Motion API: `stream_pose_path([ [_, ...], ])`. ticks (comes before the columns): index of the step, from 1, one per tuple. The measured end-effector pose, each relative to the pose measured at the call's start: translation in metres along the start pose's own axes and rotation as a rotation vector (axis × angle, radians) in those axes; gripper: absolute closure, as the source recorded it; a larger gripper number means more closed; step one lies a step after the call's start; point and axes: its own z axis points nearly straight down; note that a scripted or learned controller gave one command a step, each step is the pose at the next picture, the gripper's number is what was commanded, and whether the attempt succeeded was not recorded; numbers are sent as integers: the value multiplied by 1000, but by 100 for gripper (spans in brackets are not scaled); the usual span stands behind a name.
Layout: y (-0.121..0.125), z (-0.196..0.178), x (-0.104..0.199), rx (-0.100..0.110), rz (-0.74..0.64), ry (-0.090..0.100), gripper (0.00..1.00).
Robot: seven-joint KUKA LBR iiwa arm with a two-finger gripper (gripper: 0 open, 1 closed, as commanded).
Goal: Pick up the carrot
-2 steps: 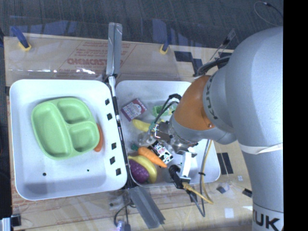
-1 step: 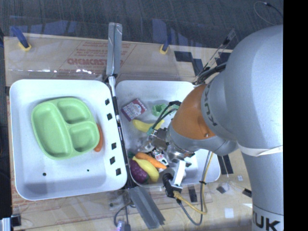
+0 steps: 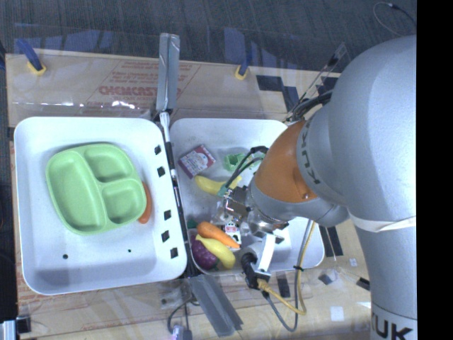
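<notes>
On the tabletop (image 3: 85, 91), the carrot (image 3: 216, 234) lies unlifted in the right bin (image 3: 212, 127); end effector (image 3: 237, 214) hovers above, its grip state impossible to tell.

Dark grey carpet floor (image 3: 212, 6), brown cardboard-topped bench (image 3: 92, 83), blue clamps (image 3: 30, 57)

Bench (image 3: 85, 83) bears two bins (image 3: 42, 261), seemingly.

Pretty clearly a robotics lab setup: big grey industrial arm (image 3: 368, 140) coming in from 3 o'clock over two white bins (image 3: 42, 275) on a cardboard-covered bench (image 3: 106, 83), blue clamps (image 3: 30, 57) at 11 o'clock, loose cables (image 3: 301, 275) at 5 o'clock, plastic toy food (image 3: 212, 243) as test objects
</notes>
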Motion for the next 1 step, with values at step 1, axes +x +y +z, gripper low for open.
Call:
stream_pose_path([
  [1,-16,-89,59,12,116,-1,100],
])
